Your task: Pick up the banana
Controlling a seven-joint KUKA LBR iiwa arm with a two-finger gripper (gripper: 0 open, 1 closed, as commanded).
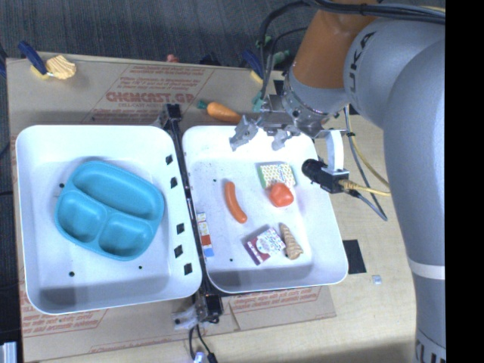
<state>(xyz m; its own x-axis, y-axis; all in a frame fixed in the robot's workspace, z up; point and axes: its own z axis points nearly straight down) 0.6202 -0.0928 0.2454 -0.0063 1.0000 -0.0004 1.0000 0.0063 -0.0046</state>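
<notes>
Gripper [262, 134] over right bin's [327, 267] far edge, fingers apart, holding nothing. Banana [60, 68] lies at counter's [136, 82] far-left corner.

Left bin [30, 203]: blue divided tray [110, 209]. Right bin [321, 237]: sausage [234, 201], tomato [281, 195], patterned packet [276, 174], red packet [265, 245], cone [290, 240]. Gripper [261, 136] above its far edge.

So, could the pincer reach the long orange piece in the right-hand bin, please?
Probably yes: the pincer hangs over the far edge of the right-hand bin, and the orange piece lies uncovered on its floor, apart from its neighbours.
</notes>
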